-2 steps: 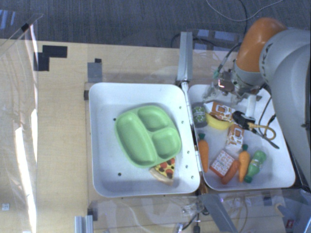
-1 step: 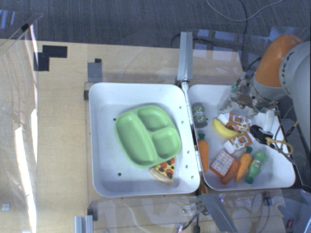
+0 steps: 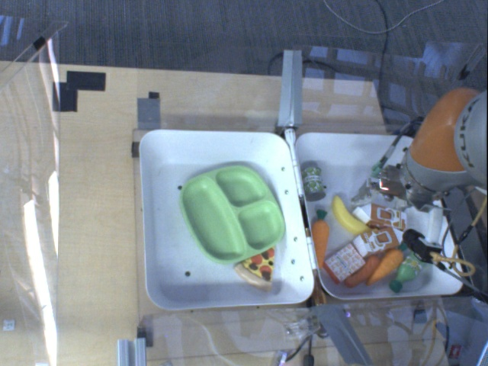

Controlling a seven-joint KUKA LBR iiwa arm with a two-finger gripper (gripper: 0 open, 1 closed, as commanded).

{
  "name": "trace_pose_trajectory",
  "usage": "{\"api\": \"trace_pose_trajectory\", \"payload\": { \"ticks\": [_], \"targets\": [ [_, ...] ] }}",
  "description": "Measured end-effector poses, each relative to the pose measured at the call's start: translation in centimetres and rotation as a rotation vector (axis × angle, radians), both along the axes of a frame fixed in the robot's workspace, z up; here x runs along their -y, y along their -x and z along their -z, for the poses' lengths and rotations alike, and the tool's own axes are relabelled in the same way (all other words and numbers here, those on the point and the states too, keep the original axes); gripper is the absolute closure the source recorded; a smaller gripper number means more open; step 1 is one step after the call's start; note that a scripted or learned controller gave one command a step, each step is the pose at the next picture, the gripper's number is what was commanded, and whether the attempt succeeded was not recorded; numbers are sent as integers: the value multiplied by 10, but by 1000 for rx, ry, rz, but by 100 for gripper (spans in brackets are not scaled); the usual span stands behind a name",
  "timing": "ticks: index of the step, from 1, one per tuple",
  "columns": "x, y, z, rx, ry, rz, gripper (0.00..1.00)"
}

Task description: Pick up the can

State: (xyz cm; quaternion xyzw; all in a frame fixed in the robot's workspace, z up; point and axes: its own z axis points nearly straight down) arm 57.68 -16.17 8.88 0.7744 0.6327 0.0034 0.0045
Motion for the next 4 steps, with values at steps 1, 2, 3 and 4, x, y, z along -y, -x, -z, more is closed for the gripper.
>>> {"api": "trace_pose_trajectory", "payload": {
  "ticks": [1,2,3,4],
  "targets": [
    [0,0,0,0,0,0,0],
    [21,10,0,1,2,-169,0],
    [12,-47,1,-2,-1,-98,0],
    [6,24,0,-1,-1,-70,0]
  ]
}}
